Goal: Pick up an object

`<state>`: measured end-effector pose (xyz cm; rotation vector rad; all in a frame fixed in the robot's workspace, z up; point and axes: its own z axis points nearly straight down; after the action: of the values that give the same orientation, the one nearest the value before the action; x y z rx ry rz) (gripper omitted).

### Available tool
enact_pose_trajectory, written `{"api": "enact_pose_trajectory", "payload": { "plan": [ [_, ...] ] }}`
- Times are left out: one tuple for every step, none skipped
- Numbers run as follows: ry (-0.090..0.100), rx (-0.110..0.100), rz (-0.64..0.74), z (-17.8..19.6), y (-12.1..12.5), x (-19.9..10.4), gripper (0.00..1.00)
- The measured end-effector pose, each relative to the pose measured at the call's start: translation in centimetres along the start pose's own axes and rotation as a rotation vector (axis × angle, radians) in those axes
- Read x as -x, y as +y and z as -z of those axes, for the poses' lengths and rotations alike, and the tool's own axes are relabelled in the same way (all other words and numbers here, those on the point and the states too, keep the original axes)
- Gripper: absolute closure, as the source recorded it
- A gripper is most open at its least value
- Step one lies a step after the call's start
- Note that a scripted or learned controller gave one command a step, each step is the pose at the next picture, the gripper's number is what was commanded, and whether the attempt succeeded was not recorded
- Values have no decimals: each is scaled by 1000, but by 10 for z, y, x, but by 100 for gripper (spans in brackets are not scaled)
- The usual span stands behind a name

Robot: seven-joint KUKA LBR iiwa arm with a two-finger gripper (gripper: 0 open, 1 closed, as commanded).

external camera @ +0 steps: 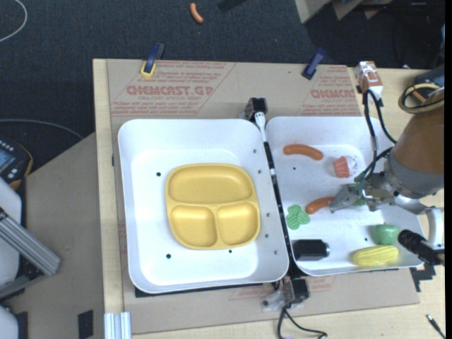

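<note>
Left to right in the right-hand shallow white bin (321, 127): green leafy plastic toy (297, 217), then small orange sausage-shaped toy (319, 204), long axis slanting up to the right, right tip just beside the gripper (351, 198). Gripper state impossible to tell. Likely risk: a fingertip nudging the rounded sausage aside, or catching only its tip.

A robotics lab: a cardboard-covered tabletop (212, 83) held by clamps (150, 60), two white bins (134, 189), loose cables (374, 119), dark carpet (85, 20).
</note>
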<state>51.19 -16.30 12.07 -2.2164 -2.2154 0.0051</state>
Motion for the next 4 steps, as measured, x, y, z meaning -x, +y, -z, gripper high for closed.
{"api": "enact_pose_trajectory", "payload": {
  "plan": [
    [-1,2,1,-39,-1,-1,0],
    [-3,9,-1,-26,1,0,100],
    [-6,14,0,19,4,6,100],
    [-7,15,1,81,1,13,100]
  ]
}}
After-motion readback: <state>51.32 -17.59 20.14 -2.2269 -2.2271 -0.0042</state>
